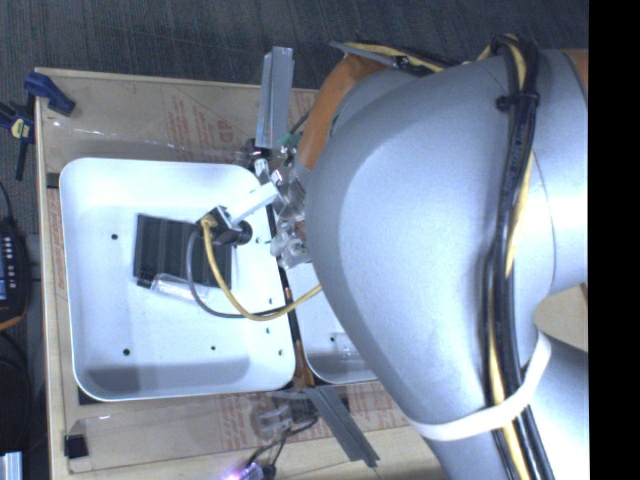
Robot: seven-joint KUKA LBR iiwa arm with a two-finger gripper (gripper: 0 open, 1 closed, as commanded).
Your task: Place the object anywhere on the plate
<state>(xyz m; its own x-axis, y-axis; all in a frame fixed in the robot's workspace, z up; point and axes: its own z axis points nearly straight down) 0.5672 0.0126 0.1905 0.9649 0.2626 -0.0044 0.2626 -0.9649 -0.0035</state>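
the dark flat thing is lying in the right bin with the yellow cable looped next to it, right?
Not quite: the camera view shows the dark flat thing lying in the left bin, not the right one. The yellow cable does loop next to it.

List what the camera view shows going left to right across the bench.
Blue clamp → left white bin → dark plate → yellow cable → grey arm.
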